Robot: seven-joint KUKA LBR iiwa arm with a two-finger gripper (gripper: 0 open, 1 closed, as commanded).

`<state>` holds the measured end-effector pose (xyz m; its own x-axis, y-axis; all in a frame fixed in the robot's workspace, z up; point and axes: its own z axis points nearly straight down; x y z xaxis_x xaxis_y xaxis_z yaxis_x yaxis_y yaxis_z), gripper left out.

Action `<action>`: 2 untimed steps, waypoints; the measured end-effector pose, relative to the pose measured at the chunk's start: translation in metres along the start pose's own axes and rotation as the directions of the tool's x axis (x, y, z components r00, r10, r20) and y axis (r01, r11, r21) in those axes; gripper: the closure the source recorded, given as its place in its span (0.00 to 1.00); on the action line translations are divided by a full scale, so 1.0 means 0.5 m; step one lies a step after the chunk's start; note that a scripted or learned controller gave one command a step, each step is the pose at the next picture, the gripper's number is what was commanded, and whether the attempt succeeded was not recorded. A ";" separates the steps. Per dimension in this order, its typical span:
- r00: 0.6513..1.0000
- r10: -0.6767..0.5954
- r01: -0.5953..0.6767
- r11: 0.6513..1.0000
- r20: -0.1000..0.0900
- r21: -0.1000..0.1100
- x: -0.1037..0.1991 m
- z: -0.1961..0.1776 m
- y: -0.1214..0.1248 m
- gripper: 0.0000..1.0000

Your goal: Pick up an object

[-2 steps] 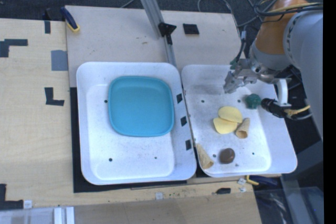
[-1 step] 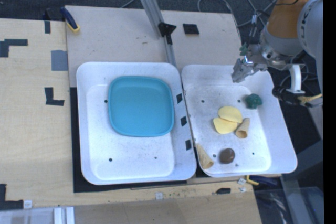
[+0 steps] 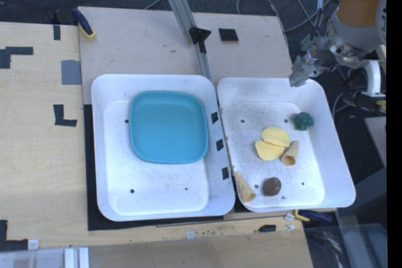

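The right white bin (image 3: 314,103) holds a small dark green lump (image 3: 304,120) near its far right side. Two pale yellow slices (image 3: 272,142) lie in its middle, with a tan cone (image 3: 289,153) touching them. A second tan cone (image 3: 244,187) rests against the left wall, and a brown round piece (image 3: 271,186) lies near the front. My gripper (image 3: 299,74) hangs over the bin's far right corner, above and behind the green lump, with nothing seen in it.
The left white bin (image 3: 107,135) carries a light blue square plate (image 3: 168,127). A grey metal post (image 3: 182,3) rises behind the bins. Cables trail over the dark floor at the back right.
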<state>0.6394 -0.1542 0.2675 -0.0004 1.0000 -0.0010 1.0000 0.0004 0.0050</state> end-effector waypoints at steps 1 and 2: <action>1.000 -0.004 0.004 1.000 -0.002 0.006 0.115 0.031 0.001 1.00; 1.000 -0.004 0.004 1.000 -0.002 0.005 0.218 0.023 0.014 1.00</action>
<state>0.6465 -0.0452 0.2560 -0.0045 1.0000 0.0011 1.0000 0.0045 -0.0003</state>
